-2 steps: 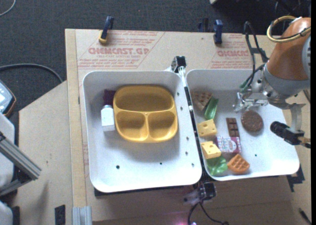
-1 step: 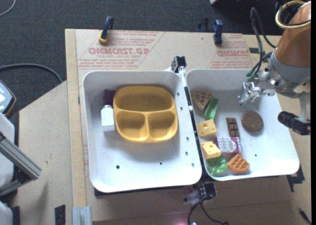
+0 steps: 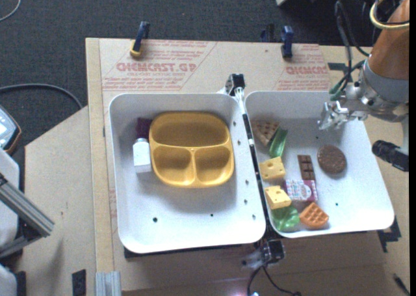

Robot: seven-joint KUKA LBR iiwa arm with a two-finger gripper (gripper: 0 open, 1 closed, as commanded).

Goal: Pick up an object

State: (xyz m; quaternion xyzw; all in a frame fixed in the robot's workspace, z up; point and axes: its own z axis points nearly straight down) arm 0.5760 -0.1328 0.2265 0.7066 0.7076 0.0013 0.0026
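Observation:
My gripper (image 3: 333,116) hangs over the far right part of the right bin (image 3: 364,203), above and slightly behind a round brown cookie (image 3: 331,159); I see nothing between its fingers. Toy food lies in the right bin: a sandwich wedge (image 3: 265,132), a green pepper (image 3: 278,142), two yellow cheese blocks (image 3: 272,169) (image 3: 277,196), a chocolate bar (image 3: 305,166), a pink packet (image 3: 301,190), a waffle (image 3: 313,215) and a green leaf (image 3: 286,218).
The left bin (image 3: 130,223) holds a yellow divided plate (image 3: 190,148), a small white bottle (image 3: 142,155) and a dark purple item (image 3: 143,125) at its left. Clamps (image 3: 138,39) (image 3: 286,41) hold the board at the back. A black camera mount (image 3: 391,153) sits at the right.

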